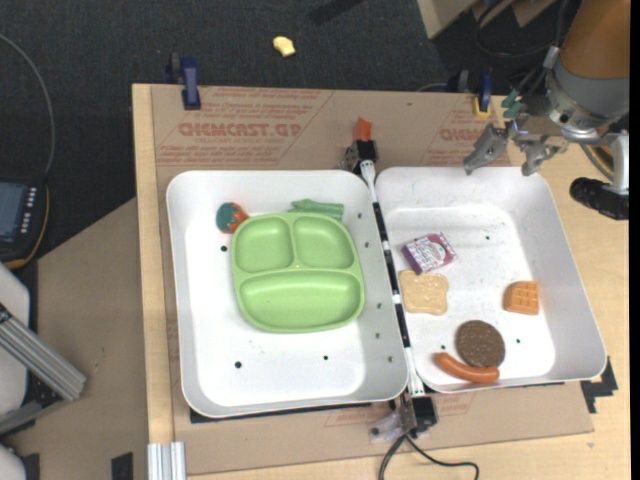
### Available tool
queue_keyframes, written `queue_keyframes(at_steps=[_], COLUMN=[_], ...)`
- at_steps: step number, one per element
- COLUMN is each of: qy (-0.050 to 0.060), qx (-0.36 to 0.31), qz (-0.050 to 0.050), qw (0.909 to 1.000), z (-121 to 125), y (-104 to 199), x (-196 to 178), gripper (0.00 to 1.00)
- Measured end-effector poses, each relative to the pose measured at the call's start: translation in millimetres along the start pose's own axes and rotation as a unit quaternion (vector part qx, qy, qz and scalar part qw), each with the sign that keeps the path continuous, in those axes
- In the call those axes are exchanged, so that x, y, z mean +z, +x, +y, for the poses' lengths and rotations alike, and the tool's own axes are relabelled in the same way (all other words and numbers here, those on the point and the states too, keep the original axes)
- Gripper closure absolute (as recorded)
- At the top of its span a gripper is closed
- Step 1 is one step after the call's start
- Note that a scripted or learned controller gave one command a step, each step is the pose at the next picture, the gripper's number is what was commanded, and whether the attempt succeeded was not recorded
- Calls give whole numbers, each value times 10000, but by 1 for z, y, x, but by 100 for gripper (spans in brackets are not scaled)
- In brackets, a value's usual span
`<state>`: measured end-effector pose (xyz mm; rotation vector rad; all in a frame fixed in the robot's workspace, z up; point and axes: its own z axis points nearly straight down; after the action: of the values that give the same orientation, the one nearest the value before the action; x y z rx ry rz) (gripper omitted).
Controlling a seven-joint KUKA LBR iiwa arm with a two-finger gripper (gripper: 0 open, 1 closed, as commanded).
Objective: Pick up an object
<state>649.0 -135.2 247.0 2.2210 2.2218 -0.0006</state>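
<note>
White right bin (560, 268) holds toy foods, nearest a purple packet (429, 253) toward seven o'clock from the gripper (508, 153), which hovers with jaws spread wide and empty, ready to descend

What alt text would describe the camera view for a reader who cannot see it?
The grey arm's two-finger tool, open and holding nothing, hangs over the far edge of the right shallow white bin, which holds five toy foods. The left shallow white bin holds a green divided plastic plate.

Purple packet (429, 253), toast (424, 293), waffle (521, 297), cookie (481, 343), sausage (466, 369) in right bin (560, 238)
</note>
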Motion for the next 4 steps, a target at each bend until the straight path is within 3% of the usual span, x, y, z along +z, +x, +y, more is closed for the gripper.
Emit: queue_keyframes(at_steps=[1, 2, 3, 4], qy=[25, 31, -22, 27], qx=[-12, 2, 5, 9], qz=[11, 11, -6, 7], qw=[10000, 10000, 10000, 10000], z=[-29, -62, -49, -66], y=[38, 55, 45, 40], x=[31, 65, 49, 91], gripper=[0, 0, 0, 0])
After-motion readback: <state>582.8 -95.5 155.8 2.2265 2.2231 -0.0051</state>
